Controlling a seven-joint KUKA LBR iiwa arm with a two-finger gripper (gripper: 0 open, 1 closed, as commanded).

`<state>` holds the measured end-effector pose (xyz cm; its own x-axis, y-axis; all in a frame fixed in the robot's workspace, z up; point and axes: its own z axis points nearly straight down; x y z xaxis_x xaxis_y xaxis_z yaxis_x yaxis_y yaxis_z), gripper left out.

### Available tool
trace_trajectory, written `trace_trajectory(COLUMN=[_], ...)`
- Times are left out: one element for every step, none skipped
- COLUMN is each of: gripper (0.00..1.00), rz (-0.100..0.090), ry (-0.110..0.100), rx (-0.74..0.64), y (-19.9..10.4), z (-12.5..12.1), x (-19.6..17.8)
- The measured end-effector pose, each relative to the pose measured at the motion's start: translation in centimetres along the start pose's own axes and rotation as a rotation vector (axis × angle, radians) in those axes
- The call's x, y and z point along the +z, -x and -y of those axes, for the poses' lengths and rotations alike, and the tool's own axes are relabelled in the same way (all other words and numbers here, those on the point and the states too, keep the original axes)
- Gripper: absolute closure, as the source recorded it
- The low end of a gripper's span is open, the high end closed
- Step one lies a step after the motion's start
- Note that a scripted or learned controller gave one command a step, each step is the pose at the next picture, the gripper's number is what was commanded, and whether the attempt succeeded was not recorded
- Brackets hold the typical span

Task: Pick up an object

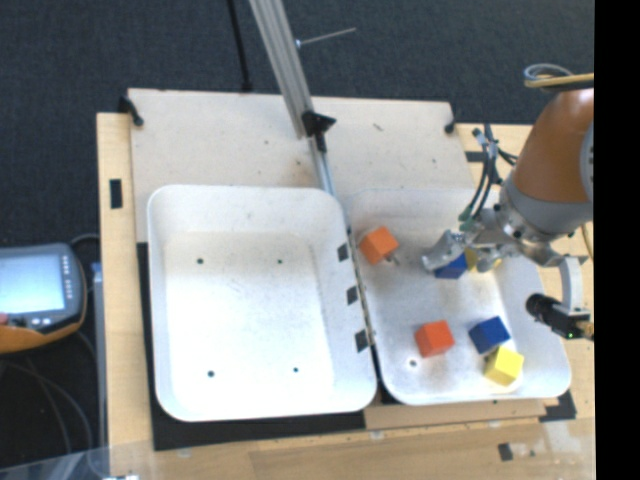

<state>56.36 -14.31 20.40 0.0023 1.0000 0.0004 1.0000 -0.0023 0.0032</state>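
My gripper (447,258) hangs over the upper middle of the right bin (400,388), reaching in from the right below the orange wrist band. A small blue object (453,267) shows right at the gripper's tip, partly hidden by it, with a bit of yellow beside it. I cannot tell whether the blue object is held or lies under the gripper. An orange block (378,245) lies to the gripper's left near the bin's left wall. A red-orange block (434,338), a blue block (489,334) and a yellow block (503,366) lie nearer the front.
The left bin (160,268) stands beside the right one. A slanted aluminium post (285,58) rises behind the bins. A black fitting (555,313) sticks out at the right bin's right edge. A small screen device (35,293) sits far left.
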Motion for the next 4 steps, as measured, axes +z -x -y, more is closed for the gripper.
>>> trace_trajectory(gripper=[0.00, 0.00, 0.00, 0.00], rz=[-0.002, 0.001, -0.015, -0.001], ry=[-0.011, 0.001, -0.001, 0.003], rx=[-0.001, -0.007, -0.016, -0.010], y=[-4.0, -4.2, 1.9, -2.9], z=[5.1, -5.1, -6.6, -3.7], x=[5.7, 10.9, 10.1, 2.8])
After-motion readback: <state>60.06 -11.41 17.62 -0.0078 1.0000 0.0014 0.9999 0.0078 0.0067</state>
